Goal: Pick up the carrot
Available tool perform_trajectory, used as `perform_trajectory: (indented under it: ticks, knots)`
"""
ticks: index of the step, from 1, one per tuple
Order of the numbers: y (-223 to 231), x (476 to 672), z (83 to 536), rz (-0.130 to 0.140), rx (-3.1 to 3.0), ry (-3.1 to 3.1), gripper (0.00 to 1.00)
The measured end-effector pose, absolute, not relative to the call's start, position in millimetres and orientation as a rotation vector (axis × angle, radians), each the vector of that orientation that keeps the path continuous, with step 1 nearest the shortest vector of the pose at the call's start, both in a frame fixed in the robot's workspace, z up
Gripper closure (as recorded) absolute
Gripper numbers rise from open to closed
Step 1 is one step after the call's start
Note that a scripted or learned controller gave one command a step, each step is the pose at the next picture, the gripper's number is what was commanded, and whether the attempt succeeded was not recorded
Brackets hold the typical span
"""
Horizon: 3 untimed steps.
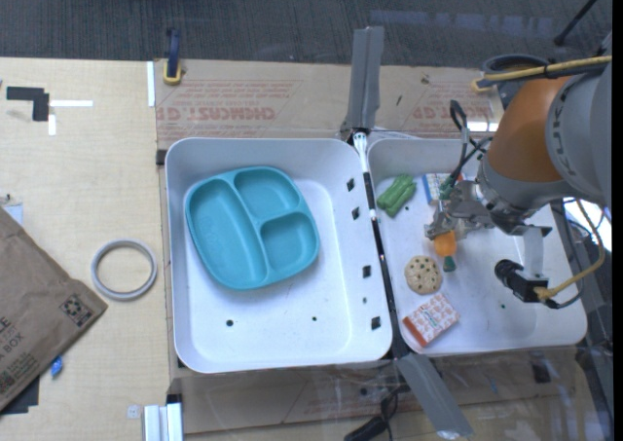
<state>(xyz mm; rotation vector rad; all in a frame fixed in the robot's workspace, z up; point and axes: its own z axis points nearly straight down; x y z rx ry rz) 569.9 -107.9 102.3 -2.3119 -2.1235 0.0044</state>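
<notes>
Jaws grasping the carrot mid right bin; cookie just beside, walls well apart.

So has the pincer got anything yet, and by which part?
Cannot be told. The pincer sits right over the small orange carrot in the right-hand white bin, but its tips are hidden, so no hold shows.

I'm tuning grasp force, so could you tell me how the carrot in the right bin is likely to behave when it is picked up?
The carrot looks like a small, smooth orange toy, so probably stiff and light. Its rounded, tapered shape may let it slip or roll from the gripper, which sits right over it. The cookie lies close, so a nudge could bump it.
</notes>
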Motion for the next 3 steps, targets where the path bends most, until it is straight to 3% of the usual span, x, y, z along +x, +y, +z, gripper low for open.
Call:
perform_trajectory:
  ticks: [1,2,3]
  knots:
    - [-49.2,610.4,191.5,0.002,-2.272,-2.170,1.00]
    - [-49.5,610.3,191.2,0.003,-2.273,-2.169,0.00]
    - [-97.2,579.7,134.6,0.005,-2.312,-2.125,0.00]
